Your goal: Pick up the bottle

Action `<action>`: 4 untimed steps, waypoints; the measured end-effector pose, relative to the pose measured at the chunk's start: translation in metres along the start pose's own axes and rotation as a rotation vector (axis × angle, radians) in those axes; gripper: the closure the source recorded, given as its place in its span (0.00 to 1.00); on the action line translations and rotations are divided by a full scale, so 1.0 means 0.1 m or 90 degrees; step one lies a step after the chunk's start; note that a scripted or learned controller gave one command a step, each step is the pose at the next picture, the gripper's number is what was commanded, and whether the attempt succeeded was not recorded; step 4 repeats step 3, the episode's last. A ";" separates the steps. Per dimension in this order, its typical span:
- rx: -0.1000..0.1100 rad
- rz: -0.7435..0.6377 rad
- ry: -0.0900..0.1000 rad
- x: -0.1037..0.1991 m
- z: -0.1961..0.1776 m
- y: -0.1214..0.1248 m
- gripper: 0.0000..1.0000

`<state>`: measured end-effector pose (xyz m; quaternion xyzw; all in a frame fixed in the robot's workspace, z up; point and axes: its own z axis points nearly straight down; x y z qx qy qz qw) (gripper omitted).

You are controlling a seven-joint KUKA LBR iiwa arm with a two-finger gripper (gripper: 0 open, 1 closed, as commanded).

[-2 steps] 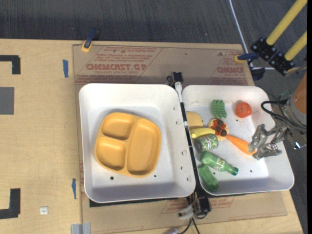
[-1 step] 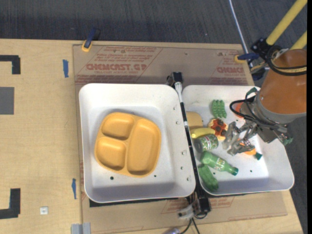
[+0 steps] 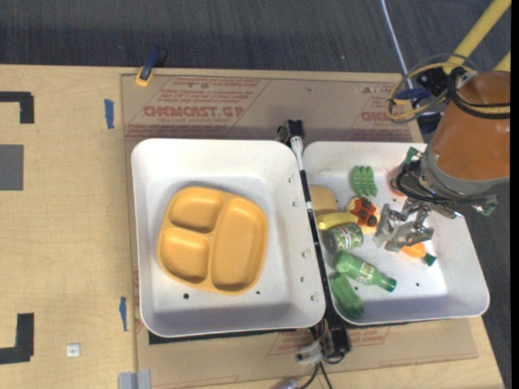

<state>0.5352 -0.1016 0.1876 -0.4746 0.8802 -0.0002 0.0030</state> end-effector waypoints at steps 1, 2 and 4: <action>-0.002 -0.108 0.001 0.28 0.96 0.49 1.00; -0.001 -0.330 0.000 0.10 -0.05 0.59 1.00; -0.001 -0.330 0.000 0.10 -0.05 0.59 0.00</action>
